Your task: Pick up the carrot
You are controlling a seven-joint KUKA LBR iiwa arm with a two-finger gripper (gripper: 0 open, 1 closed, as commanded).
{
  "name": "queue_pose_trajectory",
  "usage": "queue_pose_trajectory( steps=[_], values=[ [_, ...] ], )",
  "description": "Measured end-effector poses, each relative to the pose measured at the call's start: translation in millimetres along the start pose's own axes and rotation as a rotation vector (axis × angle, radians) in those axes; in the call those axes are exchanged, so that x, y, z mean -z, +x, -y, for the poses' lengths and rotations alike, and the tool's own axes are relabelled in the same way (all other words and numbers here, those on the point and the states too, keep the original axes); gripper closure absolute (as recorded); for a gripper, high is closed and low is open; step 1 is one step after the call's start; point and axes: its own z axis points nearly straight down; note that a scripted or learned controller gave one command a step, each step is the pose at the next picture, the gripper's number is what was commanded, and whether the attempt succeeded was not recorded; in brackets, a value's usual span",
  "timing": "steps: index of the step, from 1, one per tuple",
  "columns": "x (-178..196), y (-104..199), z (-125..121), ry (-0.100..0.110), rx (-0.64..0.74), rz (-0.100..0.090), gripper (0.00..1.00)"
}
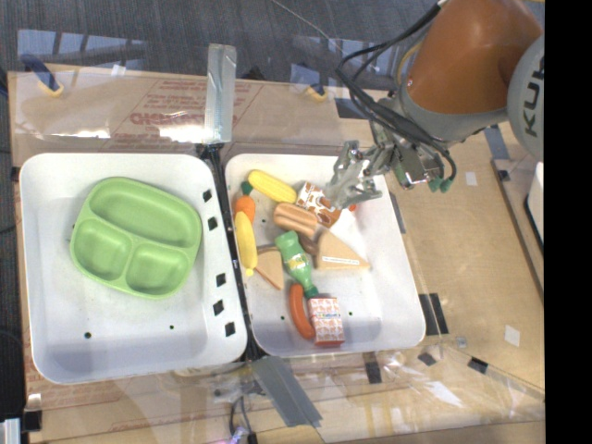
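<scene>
The carrot (245, 207) is a short orange piece with a dark green top. It lies at the left wall of the right bin (400, 285), between a yellow corn cob (271, 187) and a banana (245, 244). My gripper (349, 189) hangs over the upper middle of that bin, just right of a small printed carton (314, 198). It is roughly a hand's width to the right of the carrot and not touching it. Nothing shows held in it.
The right bin also holds a brown hot dog bun (296, 217), a green bottle (297, 260), a tan wedge (340, 257), a red sausage (300, 311) and a pink box (326, 322). A green divided plate (136, 237) lies in the left bin (55, 340).
</scene>
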Motion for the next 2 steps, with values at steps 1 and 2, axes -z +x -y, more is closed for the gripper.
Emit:
queue_pose_trajectory(
  steps=[1, 2],
  values=[
    [134, -5, 28, 0.002, -0.026, 0.006, 1.00],
    [134, -41, 94, -0.003, 0.131, -0.004, 1.00]
  ],
)
